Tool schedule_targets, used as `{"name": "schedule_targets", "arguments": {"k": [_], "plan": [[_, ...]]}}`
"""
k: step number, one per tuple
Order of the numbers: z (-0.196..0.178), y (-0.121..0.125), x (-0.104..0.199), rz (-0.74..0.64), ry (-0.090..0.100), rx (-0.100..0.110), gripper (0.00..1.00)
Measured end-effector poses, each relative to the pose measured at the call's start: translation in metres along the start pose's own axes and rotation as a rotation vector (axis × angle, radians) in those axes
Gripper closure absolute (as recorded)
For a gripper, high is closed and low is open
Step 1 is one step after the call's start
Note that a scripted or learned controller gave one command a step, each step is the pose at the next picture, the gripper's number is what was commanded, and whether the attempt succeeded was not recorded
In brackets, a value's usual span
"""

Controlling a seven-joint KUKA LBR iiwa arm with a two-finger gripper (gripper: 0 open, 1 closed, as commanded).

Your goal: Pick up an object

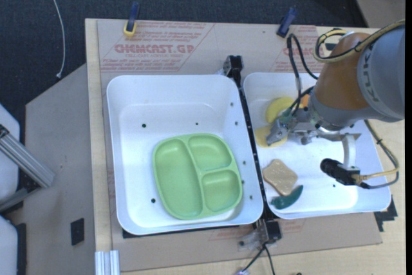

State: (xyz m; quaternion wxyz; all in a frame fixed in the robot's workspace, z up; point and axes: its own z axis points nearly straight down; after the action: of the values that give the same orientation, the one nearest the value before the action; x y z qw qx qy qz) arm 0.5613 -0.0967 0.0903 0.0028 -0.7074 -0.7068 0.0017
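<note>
In the right bin (360,199) my gripper (280,132) hangs low near the bin's left wall. It is over a yellow object (277,110) that reaches from the back of the bin down to a yellow bit (262,136) by the wall. Part of that yellow object is hidden under the gripper. A tan, bread-like piece (280,177) lies in front of the gripper, apart from it. A small teal object (287,198) lies against the tan piece's front side.
The left bin (129,132) holds a light green divided plate (196,174) at its front middle. The wall between the two bins runs just left of the gripper. The arm's grey and orange body (360,84) covers the right bin's back right part.
</note>
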Motion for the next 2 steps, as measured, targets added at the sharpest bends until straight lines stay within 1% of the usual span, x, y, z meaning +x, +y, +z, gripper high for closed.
{"name": "schedule_targets", "arguments": {"k": [1, 2], "plan": [[-0.013, 0.001, 0.000, 0.001, -0.001, -0.007, 1.00], [-0.057, 0.002, 0.004, -0.002, -0.003, -0.010, 1.00]]}}
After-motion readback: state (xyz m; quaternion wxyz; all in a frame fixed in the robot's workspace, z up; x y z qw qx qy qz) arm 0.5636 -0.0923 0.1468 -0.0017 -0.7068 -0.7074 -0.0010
